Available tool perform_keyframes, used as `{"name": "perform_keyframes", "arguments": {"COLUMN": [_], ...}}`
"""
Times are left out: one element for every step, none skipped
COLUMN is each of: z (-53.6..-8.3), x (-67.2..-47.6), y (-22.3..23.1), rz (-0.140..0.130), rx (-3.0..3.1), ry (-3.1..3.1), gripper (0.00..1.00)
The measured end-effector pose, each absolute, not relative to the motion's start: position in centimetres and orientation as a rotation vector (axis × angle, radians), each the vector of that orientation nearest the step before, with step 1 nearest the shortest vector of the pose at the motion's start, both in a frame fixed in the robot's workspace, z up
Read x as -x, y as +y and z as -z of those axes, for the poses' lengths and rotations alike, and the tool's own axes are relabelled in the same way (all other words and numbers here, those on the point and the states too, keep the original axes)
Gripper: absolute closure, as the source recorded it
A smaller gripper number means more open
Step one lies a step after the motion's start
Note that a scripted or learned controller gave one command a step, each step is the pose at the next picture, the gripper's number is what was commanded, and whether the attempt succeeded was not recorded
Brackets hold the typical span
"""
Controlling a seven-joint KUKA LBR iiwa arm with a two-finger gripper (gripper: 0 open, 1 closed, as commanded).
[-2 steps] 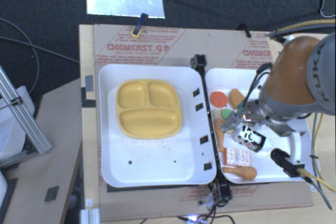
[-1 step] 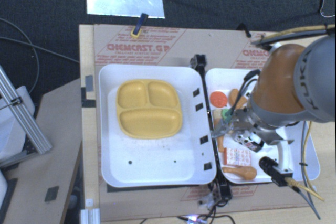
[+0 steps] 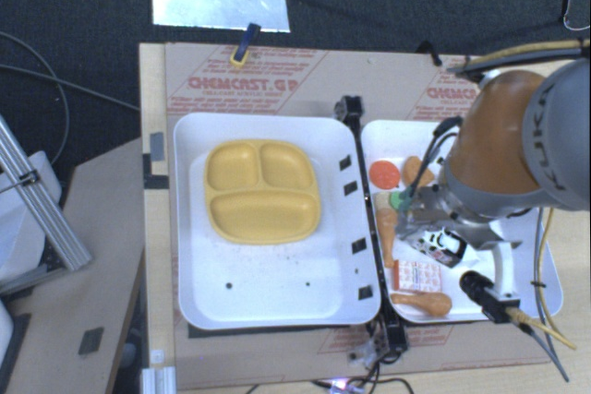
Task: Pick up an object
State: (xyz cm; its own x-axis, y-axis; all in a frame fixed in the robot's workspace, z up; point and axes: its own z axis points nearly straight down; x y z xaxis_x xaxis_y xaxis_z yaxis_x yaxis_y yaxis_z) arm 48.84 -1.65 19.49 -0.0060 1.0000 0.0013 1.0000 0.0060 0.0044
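My gripper (image 3: 440, 242) hangs low over the right bin (image 3: 540, 291), close above the things in its left half. The arm's bulky grey and orange wrist covers most of that bin. Beside the gripper lie a red round piece (image 3: 384, 173), a small orange piece (image 3: 411, 169), a green piece (image 3: 398, 197) and a long orange carrot-like piece (image 3: 386, 232). Nearer the front lie a white packet with red print (image 3: 417, 275) and a tan elongated piece (image 3: 422, 301). Nothing shows between the fingers.
The left bin (image 3: 277, 286) holds a yellow divided plate (image 3: 263, 191) in its back half. A black divider with clips (image 3: 362, 198) runs between the bins. Cables trail off the arm at the front right (image 3: 540, 328). A metal frame (image 3: 42, 208) stands at the far left.
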Motion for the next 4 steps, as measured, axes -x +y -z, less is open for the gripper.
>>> {"name": "perform_keyframes", "arguments": {"z": [-28.0, -37.1, -37.7, -38.8], "x": [-49.7, -51.5, -51.4, -51.5], "y": [5.3, 14.9, 14.4, 14.4], "rz": [-0.013, -0.019, -0.007, -0.009], "rx": [-2.205, -2.204, -2.208, -2.200], "ry": [2.231, 2.232, 2.231, 2.237], "gripper": [1.00, 1.00, 1.00, 1.00]}}
